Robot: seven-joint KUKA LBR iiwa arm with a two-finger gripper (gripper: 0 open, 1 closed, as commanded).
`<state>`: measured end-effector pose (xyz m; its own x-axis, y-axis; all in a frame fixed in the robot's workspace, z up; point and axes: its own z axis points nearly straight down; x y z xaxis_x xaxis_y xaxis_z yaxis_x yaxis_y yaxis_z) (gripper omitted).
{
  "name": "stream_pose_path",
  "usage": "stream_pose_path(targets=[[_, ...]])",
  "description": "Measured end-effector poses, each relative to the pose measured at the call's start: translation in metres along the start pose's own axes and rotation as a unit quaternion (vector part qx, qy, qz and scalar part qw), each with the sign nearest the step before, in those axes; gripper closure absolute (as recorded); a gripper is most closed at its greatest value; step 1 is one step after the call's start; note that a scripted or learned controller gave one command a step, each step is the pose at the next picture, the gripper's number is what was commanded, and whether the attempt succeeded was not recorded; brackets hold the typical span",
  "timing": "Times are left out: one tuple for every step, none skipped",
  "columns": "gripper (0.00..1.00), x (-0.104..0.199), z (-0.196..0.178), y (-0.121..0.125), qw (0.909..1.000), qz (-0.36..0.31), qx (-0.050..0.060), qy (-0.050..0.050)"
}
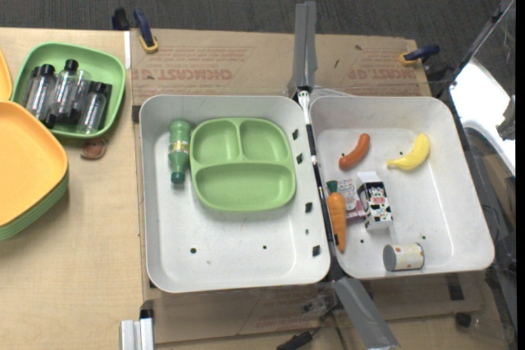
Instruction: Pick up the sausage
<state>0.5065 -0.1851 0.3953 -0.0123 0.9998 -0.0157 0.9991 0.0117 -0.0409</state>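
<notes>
Toward twelve o'clock inside the right bin [447,217], lying aslant: sausage [354,151]. Well apart at its three o'clock, banana [410,153]; near at six o'clock, carrot [337,219] and small cartons [376,203]. Claw state: cannot tell.

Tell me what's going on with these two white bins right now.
Nothing is being handled at this moment. The sausage lies untouched in the right bin, with a banana beside it and a carrot, a small carton and a can nearer the front. The left bin holds a green divided plate and a green bottle.
</notes>
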Motion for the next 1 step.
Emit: stream_pose_path(targets=[[0.0,0.0001,0.0001,0.0,1.0,0.0,0.0,0.0]])
